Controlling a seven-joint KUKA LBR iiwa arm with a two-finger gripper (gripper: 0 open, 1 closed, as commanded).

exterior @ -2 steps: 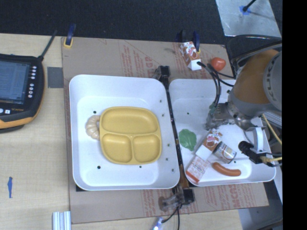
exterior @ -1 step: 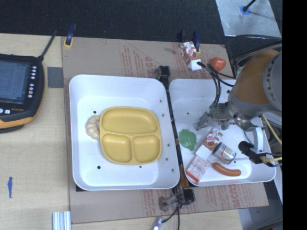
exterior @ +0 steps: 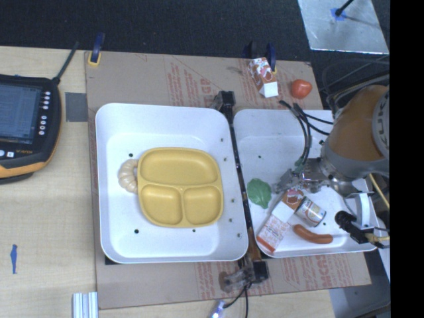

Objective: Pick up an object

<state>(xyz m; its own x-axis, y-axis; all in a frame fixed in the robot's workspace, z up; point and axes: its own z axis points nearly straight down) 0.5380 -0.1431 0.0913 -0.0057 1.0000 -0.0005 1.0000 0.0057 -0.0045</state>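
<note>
Cardboard [exterior: 199, 85] covers the middle of the pale wood table [exterior: 46, 230], and both white bins sit on it side by side; beyond the table's far edge I see dark carpet [exterior: 165, 8] and a grey floor patch [exterior: 341, 15] with blue tape. A pendant [exterior: 26, 124] with an orange rim lies on the table at the left. In the left bin [exterior: 112, 237] I have a yellow tray [exterior: 179, 186] with a beige lump [exterior: 127, 175] touching its left side. In the right bin [exterior: 265, 138] lie a green piece [exterior: 259, 193], a carton [exterior: 277, 224], a can [exterior: 309, 212] and a sausage [exterior: 313, 234], all close together near the front. My arm [exterior: 358, 134] hangs over that bin, the gripper [exterior: 298, 177] low just above the carton and can; I cannot tell how it is set or whether it has anything. Behind the bin, a small carton [exterior: 263, 76] and a tomato [exterior: 301, 88] rest on the cardboard.
</note>
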